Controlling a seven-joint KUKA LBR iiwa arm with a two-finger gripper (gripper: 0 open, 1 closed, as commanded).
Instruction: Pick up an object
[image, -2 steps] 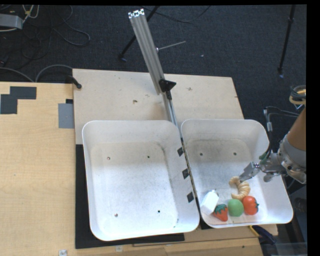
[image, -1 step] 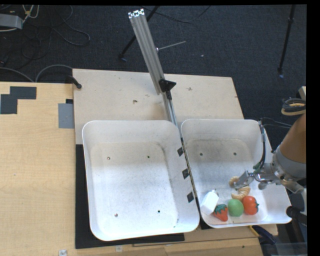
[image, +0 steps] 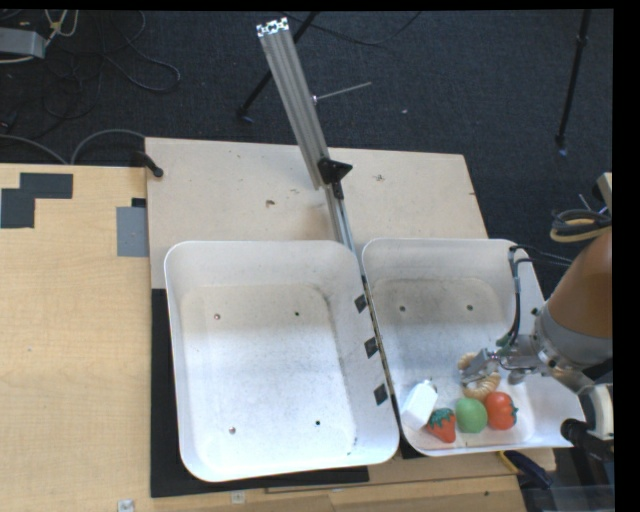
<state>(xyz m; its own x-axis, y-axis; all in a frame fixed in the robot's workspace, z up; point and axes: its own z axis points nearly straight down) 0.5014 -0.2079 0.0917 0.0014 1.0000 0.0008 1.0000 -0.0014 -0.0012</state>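
A white block (image: 419, 402), strawberry (image: 442, 425), green ball (image: 471, 415) and tomato (image: 500, 410) crowd the right bin's (image: 440, 262) near edge. The gripper (image: 487, 362) hangs just above them; whether it is clenched cannot be told.

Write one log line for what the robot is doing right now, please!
arm: reaching in from right | gripper: low over tan object in right bin | nearby: green ball, red tomato, strawberry, white block

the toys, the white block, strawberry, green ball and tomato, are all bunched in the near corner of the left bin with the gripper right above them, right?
Wrong bin. The camera view shows the white block, strawberry, green ball and tomato bunched in the near corner of the right bin, not the left bin. The gripper is right above them, as you said.
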